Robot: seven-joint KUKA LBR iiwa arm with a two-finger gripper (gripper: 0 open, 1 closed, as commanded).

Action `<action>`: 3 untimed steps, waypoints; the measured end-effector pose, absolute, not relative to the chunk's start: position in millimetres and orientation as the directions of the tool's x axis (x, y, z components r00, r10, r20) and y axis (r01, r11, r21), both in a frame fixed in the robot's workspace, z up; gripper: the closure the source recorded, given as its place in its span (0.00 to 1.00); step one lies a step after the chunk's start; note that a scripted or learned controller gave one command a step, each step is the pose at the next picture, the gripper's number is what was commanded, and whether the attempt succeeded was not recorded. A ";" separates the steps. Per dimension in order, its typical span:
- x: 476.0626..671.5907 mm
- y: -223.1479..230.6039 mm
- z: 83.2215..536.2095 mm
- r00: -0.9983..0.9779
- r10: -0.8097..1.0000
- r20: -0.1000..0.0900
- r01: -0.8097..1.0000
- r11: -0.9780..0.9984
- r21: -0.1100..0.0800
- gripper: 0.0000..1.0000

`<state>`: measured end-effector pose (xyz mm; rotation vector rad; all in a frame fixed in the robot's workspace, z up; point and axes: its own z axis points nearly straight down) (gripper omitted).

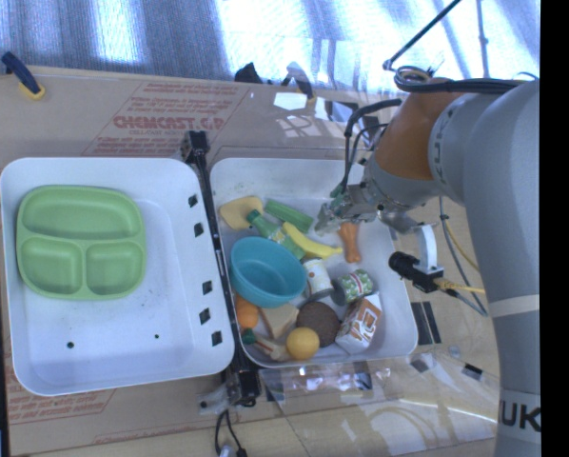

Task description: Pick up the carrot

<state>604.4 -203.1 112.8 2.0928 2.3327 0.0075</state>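
The carrot (350,243) is a short orange piece lying almost upright in the right bin (396,324), near its right wall and just right of a yellow banana (310,244). My gripper (344,216) is low in that bin, directly over the carrot's upper end and touching or nearly touching it. The grey arm with its orange band (413,141) comes down from the upper right and hides the bin's back right corner.
The right bin is crowded: a blue bowl (265,270), a green vegetable (289,215), a small can (357,284), a carton (362,324), a brown ball (318,320), a lemon (303,343) and an orange (246,313). A green divided plate (80,241) lies in the left bin (123,350).
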 end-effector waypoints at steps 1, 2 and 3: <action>635.7 -136.3 207.0 -0.139 0.990 -0.001 0.990 0.139 0.005 1.00; 632.4 -139.5 201.3 -0.134 0.991 0.000 0.991 0.134 -0.006 0.00; 613.4 -202.5 195.3 -0.293 0.956 0.003 0.956 0.293 -0.008 0.00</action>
